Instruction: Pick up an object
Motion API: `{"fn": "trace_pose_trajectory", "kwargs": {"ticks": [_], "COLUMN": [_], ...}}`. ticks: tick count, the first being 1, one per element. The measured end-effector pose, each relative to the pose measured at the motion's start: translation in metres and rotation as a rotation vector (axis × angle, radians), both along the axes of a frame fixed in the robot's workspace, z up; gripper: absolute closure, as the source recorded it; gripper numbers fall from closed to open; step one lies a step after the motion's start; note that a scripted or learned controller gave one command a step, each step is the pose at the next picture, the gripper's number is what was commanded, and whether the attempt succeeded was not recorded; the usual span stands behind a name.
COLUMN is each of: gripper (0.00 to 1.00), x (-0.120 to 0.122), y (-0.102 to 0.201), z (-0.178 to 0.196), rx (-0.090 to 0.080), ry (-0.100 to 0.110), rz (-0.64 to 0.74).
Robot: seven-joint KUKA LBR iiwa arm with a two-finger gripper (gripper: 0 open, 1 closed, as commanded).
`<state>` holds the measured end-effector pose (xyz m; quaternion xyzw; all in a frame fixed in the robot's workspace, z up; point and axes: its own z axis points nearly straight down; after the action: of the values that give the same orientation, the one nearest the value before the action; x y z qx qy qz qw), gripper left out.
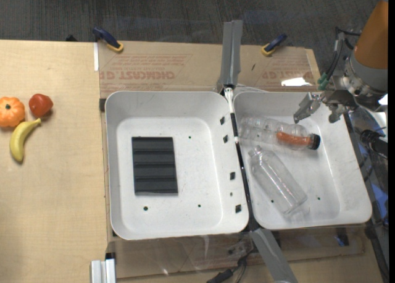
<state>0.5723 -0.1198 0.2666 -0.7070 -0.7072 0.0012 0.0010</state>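
Wooden surface (pixel 49 214) with two white bins on it. Using the right bin (pixel 345 201) as the landmark: two clear plastic bottles lie inside it, one with an orange label and black cap (pixel 290 137) near its back, the other plain bottle (pixel 278 181) just in front. The hand (pixel 321 107) hovers over the bin's back right edge, fingers spread, gripping nothing. The left bin (pixel 117 152) beside it holds a black ridged block (pixel 154 165).

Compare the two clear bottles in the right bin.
The upper bottle has an orange label and a black cap; the lower bottle looks plain, with no cap visible. The upper bottle lies almost crosswise in the bin; the lower one slants toward the near right corner. Both are see-through plastic lying on their sides.
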Motion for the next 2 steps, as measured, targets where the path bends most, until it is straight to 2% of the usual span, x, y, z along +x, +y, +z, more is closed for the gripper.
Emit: {"fn": "trace_pose_trajectory", "kwargs": {"ticks": [1,2], "gripper": [0.0,0.0], "x": [-0.042,-0.049], "y": [-0.046,-0.051], "z": [-0.016,-0.046], "rx": [0.0,0.0], "ry": [-0.001,0.0], "rz": [0.085,-0.101]}}
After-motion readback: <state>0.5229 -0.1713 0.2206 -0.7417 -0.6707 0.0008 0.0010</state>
